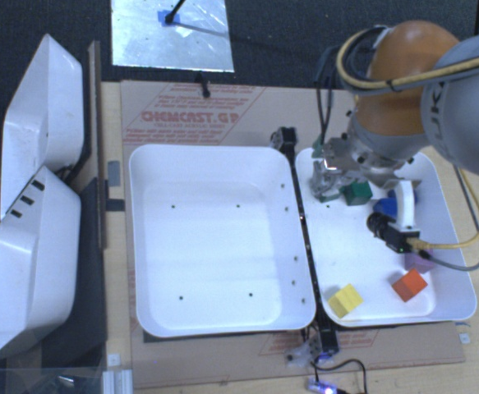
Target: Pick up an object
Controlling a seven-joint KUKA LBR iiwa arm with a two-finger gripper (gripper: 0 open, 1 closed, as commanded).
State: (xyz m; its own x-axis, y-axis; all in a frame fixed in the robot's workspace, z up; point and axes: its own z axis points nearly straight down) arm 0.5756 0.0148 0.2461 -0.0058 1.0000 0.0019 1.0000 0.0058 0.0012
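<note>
One grey KUKA arm (461,89) with its orange band, reaching in from the right and bent down over the far left part of the right bin (449,306), gripper (329,179) low beside a green block (356,193); impossible to tell how the gripper stands. Two white bins side by side, the left bin (214,158) bare; in the right bin one green block, one yellow block (345,300) and one orange block (409,286) near the front, one pale purple piece (420,261), one blue object (386,209).
</note>
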